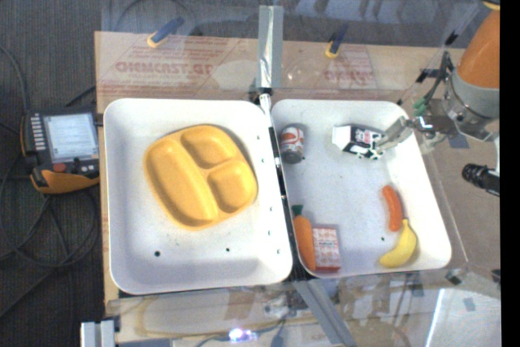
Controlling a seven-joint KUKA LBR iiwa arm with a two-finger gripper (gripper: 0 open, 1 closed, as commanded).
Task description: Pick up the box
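1. Gripper (392, 136) is sitting just right of the box (357, 140), low over the right bin (429, 175). Honestly can't tell from this angle how wide it's set, so not calling it. Nothing is visibly clamped in it.
2. The box is the little white-and-black carton lying flat near the bin's back wall. I'd guess the step is lining up for the grab: centre over the carton, straddle its short sides, then go straight down. Coming in skewed probably just shoves it along the floor.
3. The can (292, 144) is left of the box, a clear gap between them, so no real crowding there.
4. Well in front of the box: a sausage (393, 207), a banana (400, 248), a red packet (326, 246) and a carrot (304, 244) beside it. None in the way.
5. Far left of the box, the other bin (122, 256) holds a yellow divided plate (201, 173). Irrelevant for now.
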